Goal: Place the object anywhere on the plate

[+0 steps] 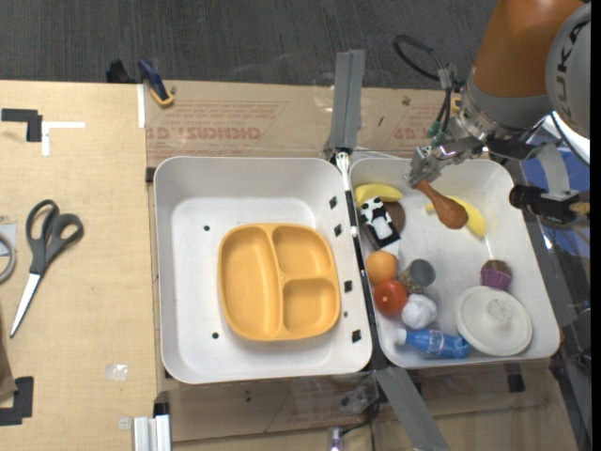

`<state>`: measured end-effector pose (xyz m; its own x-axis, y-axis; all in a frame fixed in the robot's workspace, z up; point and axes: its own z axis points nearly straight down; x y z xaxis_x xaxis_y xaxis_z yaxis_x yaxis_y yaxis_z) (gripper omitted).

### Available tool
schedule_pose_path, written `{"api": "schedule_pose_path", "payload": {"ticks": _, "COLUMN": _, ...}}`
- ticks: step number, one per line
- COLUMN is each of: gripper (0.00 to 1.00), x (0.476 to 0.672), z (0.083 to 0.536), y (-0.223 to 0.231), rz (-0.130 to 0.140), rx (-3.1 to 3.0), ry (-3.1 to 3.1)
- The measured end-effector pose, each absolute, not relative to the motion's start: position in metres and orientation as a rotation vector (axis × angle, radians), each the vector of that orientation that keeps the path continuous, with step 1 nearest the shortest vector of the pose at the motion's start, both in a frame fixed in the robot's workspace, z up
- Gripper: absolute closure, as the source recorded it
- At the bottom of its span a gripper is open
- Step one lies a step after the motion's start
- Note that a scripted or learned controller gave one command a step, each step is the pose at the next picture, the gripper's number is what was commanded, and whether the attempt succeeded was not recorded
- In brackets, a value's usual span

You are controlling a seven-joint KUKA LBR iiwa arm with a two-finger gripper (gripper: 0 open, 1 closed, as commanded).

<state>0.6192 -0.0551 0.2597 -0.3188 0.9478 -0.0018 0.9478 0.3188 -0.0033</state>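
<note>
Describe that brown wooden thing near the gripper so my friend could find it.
Look in the right bin, at its far end just below the gripper. The wooden spoon lies slanted across a banana; it is the one brown, round-ended stick among the fruit.

you've got 2 white bins [178,280] | 1 yellow plate [279,280] (three compartments) | 2 bananas [377,193] | 1 orange [380,267] | 1 tomato [391,296] | 1 bottle [434,343] | 1 scissors [42,252] (on bench)

Scissors [42,252] lie on the bench at the left, while the right bin [540,280] holds an orange [380,267], a tomato [391,296], a blue bottle [434,344] and a white lid [494,319].
</note>
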Motion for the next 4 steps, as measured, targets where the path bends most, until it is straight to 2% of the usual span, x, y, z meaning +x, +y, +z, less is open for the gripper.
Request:
{"api": "schedule_pose_path", "payload": {"ticks": 1, "gripper": 1.00, "x": 0.583, "z": 0.191, "y": -0.006, "rz": 0.004, "rx": -1.860, "ry": -2.530}}
{"api": "schedule_pose_path", "payload": {"ticks": 2, "gripper": 1.00, "x": 0.533, "z": 0.197, "y": 0.032, "rz": 0.004, "rx": -1.698, "ry": -2.641}}
{"api": "schedule_pose_path", "payload": {"ticks": 3, "gripper": 1.00, "x": 0.517, "z": 0.191, "y": 0.074, "rz": 0.004, "rx": -1.863, "ry": -2.528}}
{"api": "schedule_pose_path", "payload": {"ticks": 4, "gripper": 1.00, "x": 0.518, "z": 0.238, "y": 0.133, "rz": 0.004, "rx": -1.781, "ry": -2.587}}
